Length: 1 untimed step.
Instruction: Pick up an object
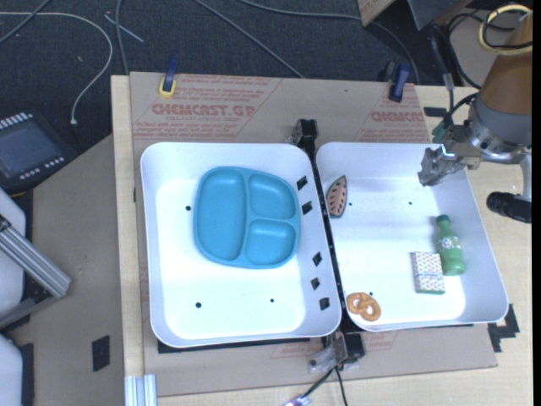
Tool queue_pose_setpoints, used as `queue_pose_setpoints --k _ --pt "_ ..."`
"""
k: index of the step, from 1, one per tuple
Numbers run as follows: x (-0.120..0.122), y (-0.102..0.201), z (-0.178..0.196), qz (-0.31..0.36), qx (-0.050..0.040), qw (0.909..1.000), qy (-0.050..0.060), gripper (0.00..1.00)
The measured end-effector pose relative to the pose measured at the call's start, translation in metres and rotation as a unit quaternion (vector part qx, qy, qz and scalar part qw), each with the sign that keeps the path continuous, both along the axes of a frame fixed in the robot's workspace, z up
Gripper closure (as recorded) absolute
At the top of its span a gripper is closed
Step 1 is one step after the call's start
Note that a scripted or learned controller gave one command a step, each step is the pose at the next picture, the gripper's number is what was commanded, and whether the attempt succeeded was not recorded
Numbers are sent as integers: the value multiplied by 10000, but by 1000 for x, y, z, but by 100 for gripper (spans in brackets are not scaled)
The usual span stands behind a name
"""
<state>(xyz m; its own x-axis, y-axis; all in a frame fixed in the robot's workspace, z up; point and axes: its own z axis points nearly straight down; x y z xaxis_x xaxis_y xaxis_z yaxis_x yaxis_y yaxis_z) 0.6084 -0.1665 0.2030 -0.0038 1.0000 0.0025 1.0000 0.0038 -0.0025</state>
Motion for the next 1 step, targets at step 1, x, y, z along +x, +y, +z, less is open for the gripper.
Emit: queue_pose_setpoints --k 1 --pt "-16 56 10 8 4 10000 -2 100"
